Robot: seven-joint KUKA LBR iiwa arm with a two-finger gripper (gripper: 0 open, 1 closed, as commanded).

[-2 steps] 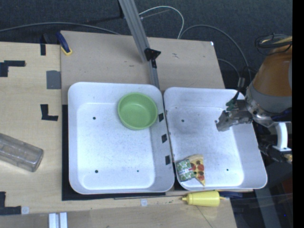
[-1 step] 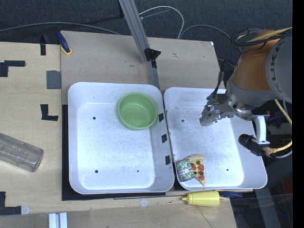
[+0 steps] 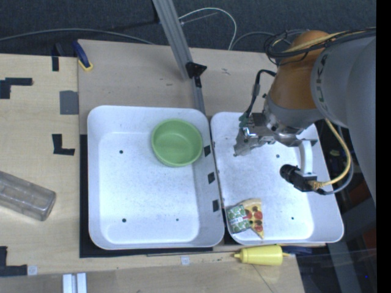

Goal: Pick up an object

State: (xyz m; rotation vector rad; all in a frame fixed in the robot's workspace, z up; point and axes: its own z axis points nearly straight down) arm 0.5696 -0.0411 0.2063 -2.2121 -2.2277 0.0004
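Arm over the right bin, nothing visibly held.
The arm (image 3: 317, 84) fills the upper right; the green bowl (image 3: 177, 142) sits upper right in the left bin (image 3: 104, 182), the printed packet (image 3: 245, 217) lower left in the right bin (image 3: 324, 224), and the gripper (image 3: 244, 142) perhaps hovers; its jaws' state I cannot tell.

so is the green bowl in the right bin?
No, the green bowl sits in the left bin; the right bin holds a small printed packet.

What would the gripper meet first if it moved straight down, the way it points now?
Probably the bare floor of the right bin; nothing lies under the gripper. The snack packet sits well nearer the camera. Depth is unclear.
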